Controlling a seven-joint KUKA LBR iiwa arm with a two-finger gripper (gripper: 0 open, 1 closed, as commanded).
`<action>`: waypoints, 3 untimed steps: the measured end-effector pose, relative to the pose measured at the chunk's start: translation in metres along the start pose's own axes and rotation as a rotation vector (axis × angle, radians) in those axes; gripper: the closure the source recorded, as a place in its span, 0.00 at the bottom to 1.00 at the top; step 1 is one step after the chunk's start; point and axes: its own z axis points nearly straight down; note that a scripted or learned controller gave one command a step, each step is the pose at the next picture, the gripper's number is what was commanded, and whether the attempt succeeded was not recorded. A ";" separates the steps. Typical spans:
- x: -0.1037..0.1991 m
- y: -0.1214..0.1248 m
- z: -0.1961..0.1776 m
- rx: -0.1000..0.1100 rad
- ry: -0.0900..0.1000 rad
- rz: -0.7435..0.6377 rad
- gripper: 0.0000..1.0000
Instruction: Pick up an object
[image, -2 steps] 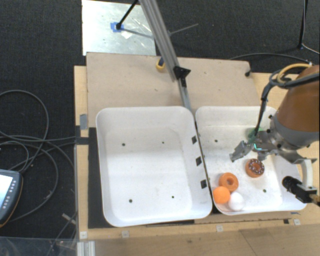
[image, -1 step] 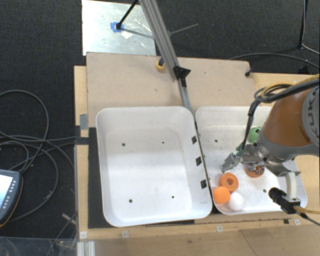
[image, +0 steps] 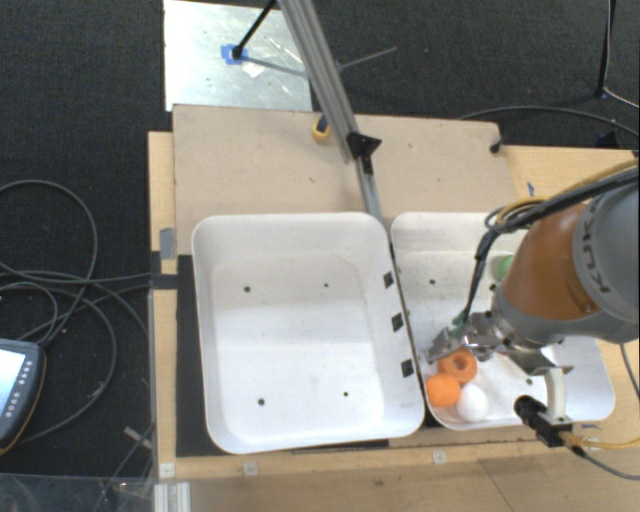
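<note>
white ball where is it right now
The white ball lies in the right bin, near its front edge, touching the orange ball on its left and just below the hand.

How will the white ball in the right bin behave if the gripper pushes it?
The white ball looks round and smooth, so it would probably roll. It touches the orange ball near the right bin front rim, so it may nudge that.

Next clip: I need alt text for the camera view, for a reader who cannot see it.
The grey and orange arm reaches from the right into the right bin, its gripper low over an orange ring-shaped object near the bin's front corner. An orange ball and a white ball lie just in front of it. The left bin sits alongside.
</note>
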 end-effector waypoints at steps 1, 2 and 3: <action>0.000 0.000 0.010 -0.005 -0.001 0.000 0.00; 0.000 0.001 -0.001 -0.008 -0.001 0.001 1.00; -0.008 -0.003 -0.051 -0.012 -0.003 0.001 1.00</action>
